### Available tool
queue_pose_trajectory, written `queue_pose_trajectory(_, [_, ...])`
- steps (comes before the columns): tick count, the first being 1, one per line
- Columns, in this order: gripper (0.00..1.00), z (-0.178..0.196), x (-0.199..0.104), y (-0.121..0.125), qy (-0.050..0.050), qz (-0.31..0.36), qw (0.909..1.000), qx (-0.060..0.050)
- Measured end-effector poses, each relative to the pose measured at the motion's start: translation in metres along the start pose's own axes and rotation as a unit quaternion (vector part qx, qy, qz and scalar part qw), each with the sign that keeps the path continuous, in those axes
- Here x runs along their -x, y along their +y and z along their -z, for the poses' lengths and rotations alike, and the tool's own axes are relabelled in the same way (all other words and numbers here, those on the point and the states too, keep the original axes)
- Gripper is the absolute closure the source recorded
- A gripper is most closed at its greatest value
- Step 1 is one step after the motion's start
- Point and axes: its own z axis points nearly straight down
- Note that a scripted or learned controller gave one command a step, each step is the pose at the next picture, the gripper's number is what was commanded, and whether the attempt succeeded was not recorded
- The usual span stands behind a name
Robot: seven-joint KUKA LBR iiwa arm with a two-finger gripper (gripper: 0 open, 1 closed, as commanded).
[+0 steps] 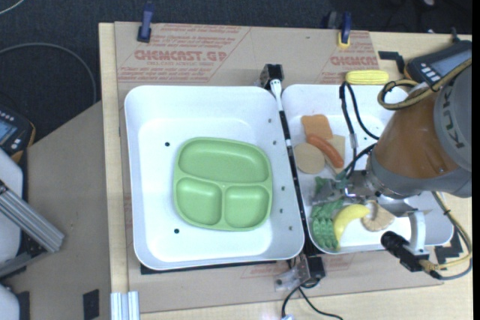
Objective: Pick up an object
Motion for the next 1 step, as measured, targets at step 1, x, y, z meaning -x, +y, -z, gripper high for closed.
queue_pose_trajectory(1, [1.0, 0.0159, -0.0028, 0.0022, 0.0, 0.003, 1.0, 0.004])
